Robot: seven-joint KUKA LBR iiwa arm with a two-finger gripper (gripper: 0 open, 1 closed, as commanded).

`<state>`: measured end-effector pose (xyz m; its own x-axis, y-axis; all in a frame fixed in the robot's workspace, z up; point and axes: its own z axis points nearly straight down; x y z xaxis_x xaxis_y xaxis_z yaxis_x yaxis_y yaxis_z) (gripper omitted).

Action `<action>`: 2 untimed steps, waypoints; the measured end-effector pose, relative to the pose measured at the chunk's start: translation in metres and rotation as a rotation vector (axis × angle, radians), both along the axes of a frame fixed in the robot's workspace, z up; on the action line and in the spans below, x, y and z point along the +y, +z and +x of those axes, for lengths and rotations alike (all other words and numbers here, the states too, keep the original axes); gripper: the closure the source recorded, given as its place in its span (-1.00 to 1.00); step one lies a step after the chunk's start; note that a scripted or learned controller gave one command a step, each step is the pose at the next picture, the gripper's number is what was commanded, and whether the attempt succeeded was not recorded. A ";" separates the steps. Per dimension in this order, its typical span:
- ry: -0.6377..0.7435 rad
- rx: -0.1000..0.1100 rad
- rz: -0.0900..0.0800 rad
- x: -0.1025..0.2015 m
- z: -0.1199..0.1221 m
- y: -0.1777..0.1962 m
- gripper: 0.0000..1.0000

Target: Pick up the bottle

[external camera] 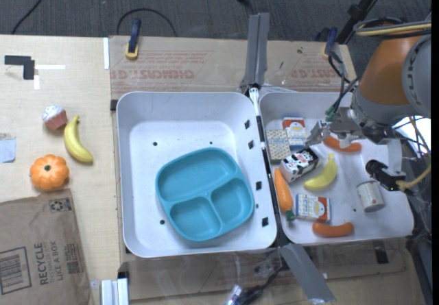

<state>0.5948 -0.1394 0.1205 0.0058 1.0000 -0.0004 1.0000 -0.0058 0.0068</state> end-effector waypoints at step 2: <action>-0.510 0.010 0.000 0.041 0.009 -0.030 -1.00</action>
